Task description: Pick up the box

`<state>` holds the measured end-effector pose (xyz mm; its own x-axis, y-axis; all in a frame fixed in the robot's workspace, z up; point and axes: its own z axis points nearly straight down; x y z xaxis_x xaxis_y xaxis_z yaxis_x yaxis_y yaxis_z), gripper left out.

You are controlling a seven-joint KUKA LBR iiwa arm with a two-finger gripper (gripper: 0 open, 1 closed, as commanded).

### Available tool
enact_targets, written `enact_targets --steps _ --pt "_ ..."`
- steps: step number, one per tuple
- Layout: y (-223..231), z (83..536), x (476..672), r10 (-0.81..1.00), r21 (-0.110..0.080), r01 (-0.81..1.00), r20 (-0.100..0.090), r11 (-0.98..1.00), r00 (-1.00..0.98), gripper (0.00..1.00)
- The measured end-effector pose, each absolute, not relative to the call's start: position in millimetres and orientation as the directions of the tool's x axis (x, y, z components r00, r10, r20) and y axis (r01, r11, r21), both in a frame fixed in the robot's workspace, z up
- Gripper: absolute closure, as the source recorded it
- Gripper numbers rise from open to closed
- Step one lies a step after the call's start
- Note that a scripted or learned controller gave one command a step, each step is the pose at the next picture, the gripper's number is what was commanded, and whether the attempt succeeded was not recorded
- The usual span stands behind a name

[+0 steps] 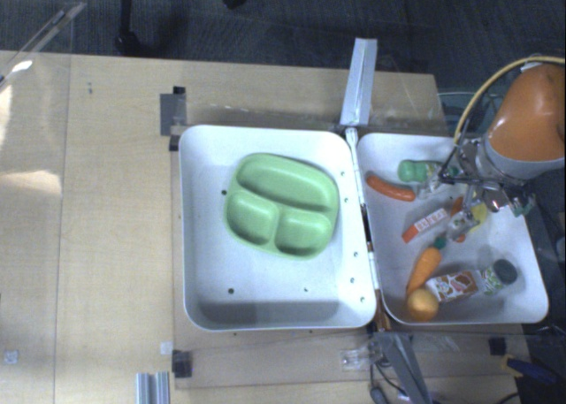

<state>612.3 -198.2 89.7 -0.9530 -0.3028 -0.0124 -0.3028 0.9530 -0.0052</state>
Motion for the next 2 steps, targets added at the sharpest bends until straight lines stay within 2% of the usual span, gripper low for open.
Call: enact_targets --steps 1,2 --pt "-196.8 104.8 616.9 -0.300 -0.009 -0.300 -0.027 0.954 -0.953 1.00" --pt "-150.8 128.4 644.5 -0.565 -0.005 -0.565 -0.010 0.825 -0.825 1.00"
